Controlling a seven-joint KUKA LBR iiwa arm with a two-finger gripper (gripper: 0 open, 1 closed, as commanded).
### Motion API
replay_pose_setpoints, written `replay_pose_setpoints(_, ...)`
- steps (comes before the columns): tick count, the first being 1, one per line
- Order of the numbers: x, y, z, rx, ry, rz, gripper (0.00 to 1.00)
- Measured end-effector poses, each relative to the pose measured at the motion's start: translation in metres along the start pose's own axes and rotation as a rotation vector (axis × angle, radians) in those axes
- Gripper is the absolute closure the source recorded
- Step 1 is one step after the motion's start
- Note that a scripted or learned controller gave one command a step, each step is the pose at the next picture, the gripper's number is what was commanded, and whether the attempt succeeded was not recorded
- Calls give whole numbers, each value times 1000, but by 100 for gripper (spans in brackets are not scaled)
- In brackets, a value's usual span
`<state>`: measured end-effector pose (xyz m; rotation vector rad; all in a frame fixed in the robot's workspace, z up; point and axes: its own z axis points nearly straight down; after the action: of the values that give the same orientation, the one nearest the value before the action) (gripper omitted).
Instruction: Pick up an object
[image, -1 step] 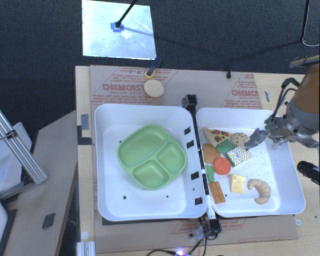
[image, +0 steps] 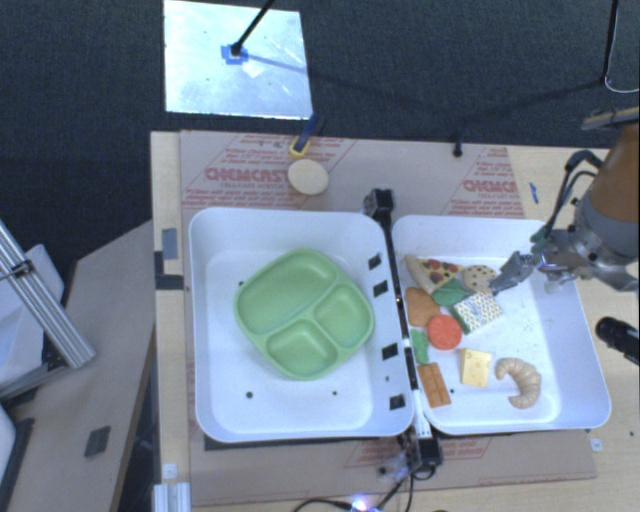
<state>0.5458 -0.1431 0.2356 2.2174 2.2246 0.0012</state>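
Observation:
The right bin (image: 570, 345) holds several toy foods: a pizza slice (image: 433, 270), a cookie (image: 478, 275), a green piece (image: 449, 294), a patterned block (image: 478, 311), an orange round (image: 422, 305), a red disc (image: 445, 333), a yellow cheese cube (image: 476, 367), a croissant (image: 519, 381) and an orange bar (image: 434, 385). My gripper (image: 515, 270) reaches in from the right, low over the bin, its tips just right of the cookie and above the patterned block. Nothing shows between its fingers.
The left bin (image: 220, 400) holds a green three-compartment plate (image: 303, 313). A black divider (image: 392, 300) runs between the bins. Behind them lie a round wooden disc (image: 308, 177) and a metal sheet (image: 238, 60). Bare bin floor lies right of the croissant.

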Motion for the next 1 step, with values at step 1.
replay_pose_setpoints(1,-9,-1,56,3,0,3,0)
